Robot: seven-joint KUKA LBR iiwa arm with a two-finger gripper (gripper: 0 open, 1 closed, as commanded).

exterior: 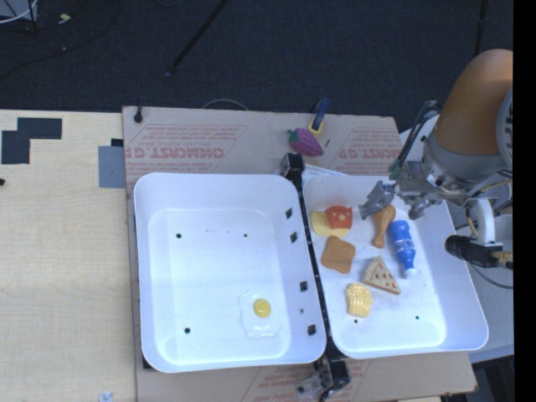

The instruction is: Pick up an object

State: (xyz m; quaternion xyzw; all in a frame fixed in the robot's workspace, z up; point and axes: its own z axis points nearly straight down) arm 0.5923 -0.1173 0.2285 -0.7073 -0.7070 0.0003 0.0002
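plastic toy food lies in the right white bin (465, 325). just below the grey pincer (378, 199), almost touching, we see the small brown plastic drumstick (383, 224), probably light, stiff and smooth; we would grip its narrow shaft. we cannot tell the pincer's opening, and nothing shows in it.

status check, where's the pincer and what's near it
Pincer low over right bin, nothing seen held. Drumstick just below it. Blue bottle crowds drumstick's right side.
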